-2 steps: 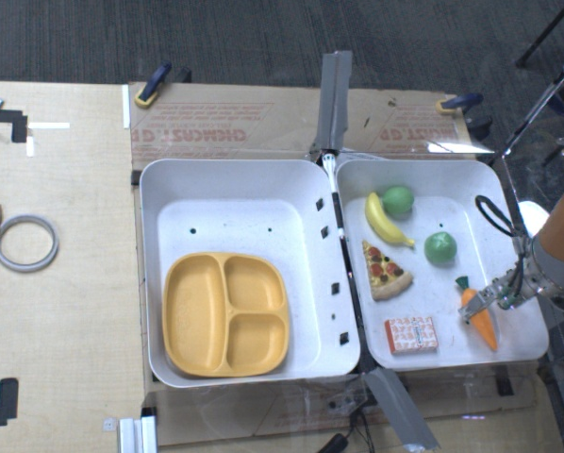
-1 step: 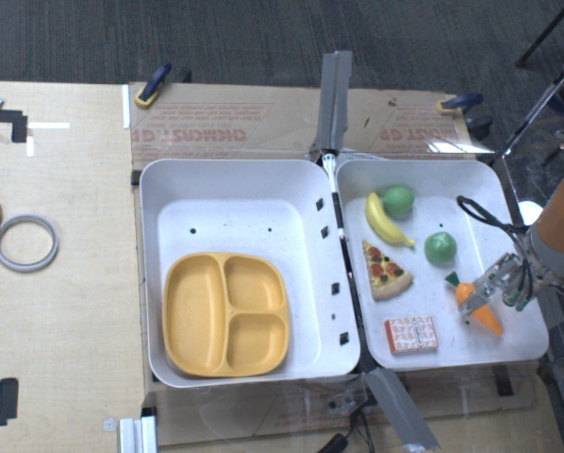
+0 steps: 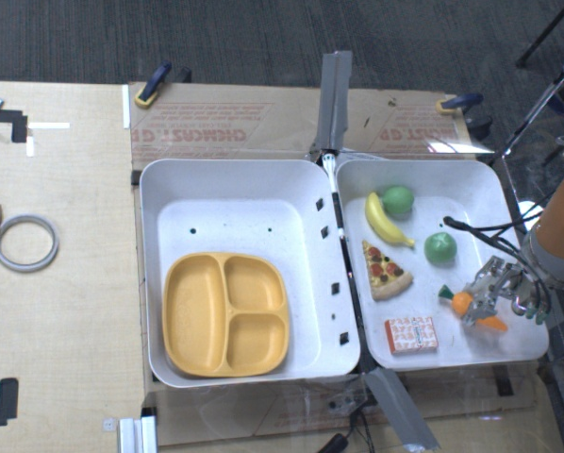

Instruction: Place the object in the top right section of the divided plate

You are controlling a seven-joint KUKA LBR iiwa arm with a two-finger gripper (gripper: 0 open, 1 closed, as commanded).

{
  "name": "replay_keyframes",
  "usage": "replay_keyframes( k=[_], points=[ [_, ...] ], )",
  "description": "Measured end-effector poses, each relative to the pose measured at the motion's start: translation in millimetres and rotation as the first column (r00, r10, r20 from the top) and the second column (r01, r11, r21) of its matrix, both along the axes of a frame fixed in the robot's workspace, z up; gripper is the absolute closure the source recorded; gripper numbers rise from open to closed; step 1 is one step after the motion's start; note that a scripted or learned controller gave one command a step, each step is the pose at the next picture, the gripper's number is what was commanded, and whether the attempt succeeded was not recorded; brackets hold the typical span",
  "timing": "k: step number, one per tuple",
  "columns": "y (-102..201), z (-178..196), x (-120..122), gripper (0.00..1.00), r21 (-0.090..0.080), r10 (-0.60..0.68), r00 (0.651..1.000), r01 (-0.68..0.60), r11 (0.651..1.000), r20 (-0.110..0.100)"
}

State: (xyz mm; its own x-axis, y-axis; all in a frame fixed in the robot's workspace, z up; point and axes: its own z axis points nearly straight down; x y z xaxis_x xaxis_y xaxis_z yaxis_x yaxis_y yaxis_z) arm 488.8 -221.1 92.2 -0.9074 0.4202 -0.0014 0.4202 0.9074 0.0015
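Table (image 3: 65,159) of pale wood, cardboard under two glossy white bins, dark carpet beyond. Left bin (image 3: 159,196) holds the yellow divided plate (image 3: 227,313), rounded, three sections. Right bin (image 3: 489,182): banana, two green balls, pizza slice, red box, and the orange carrot (image 3: 463,302), which I see right against the pincer (image 3: 482,300). Cables clutter it; I cannot tell its fingers' state.
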Motion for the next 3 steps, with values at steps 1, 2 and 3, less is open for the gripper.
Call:
replay_keyframes(
  k=[1, 2, 3],
  points=[
    [1, 6, 12, 1.0, 0.001, 0.161, 0.987, -0.161, 0.987, 0.0],
    [0, 30, 26, 1.0, -0.001, 0.015, 1.0, -0.015, 1.0, 0.002],
    [0, 40, 27, 1.0, -0.001, 0.014, 1.0, -0.014, 1.0, 0.006]
  ],
)
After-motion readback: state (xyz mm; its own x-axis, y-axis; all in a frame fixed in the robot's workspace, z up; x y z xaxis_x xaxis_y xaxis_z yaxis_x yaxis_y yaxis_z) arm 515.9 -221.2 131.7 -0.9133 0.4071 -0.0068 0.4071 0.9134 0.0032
